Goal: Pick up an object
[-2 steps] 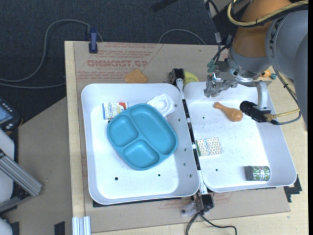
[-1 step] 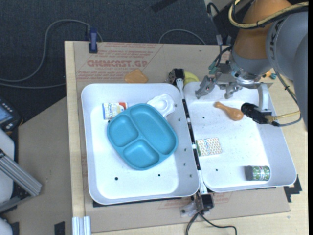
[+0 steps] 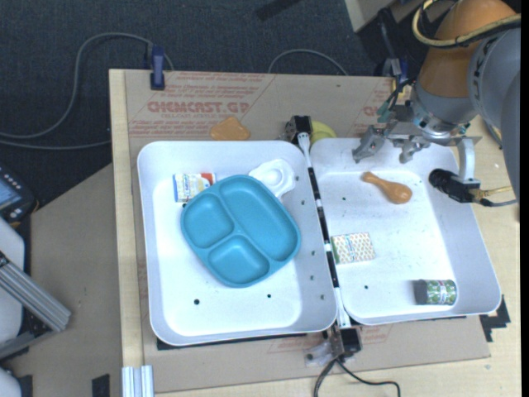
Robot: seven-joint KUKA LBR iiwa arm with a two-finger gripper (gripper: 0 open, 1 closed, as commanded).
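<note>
My gripper (image 3: 386,148) hangs over the back edge of the right bin (image 3: 463,246), fingers spread open with nothing between them. Just in front of it lies a tan wooden spoon-shaped piece (image 3: 388,186). A small patterned packet (image 3: 353,247) rests near the bin's left wall, and a green can (image 3: 436,292) lies on its side at the front right. In the left bin (image 3: 165,304) sit a blue divided plate (image 3: 240,229), a white cup (image 3: 274,175) and a small colourful carton (image 3: 192,185).
An orange object (image 3: 231,128) and a yellow-and-black item (image 3: 310,129) lie on the cardboard behind the bins. A blue clip (image 3: 156,66) grips the board's back-left edge. The bins' shared wall (image 3: 321,222) runs down the middle.
</note>
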